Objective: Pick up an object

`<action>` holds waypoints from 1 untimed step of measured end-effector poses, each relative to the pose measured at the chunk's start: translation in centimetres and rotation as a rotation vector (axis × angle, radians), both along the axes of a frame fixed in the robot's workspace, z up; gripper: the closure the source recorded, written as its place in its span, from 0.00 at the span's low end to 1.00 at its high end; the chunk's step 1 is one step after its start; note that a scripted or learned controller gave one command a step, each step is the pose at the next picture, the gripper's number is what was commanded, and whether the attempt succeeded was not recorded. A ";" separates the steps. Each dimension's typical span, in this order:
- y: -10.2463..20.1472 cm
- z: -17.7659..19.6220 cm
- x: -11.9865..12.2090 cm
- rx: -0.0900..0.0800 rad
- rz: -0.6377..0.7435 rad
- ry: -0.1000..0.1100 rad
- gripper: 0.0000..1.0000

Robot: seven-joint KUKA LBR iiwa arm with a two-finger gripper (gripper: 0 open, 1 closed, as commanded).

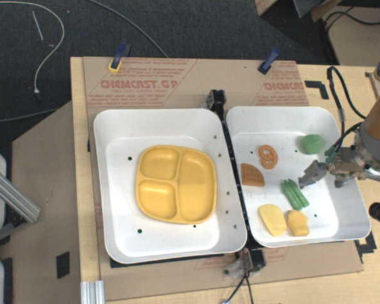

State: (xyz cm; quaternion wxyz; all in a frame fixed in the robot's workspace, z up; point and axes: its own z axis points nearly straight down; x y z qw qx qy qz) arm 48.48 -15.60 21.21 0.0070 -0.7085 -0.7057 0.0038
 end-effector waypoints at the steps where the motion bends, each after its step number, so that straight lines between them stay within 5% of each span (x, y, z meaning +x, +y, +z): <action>1: 0.0 0.7 0.3 -0.003 0.004 -0.014 0.00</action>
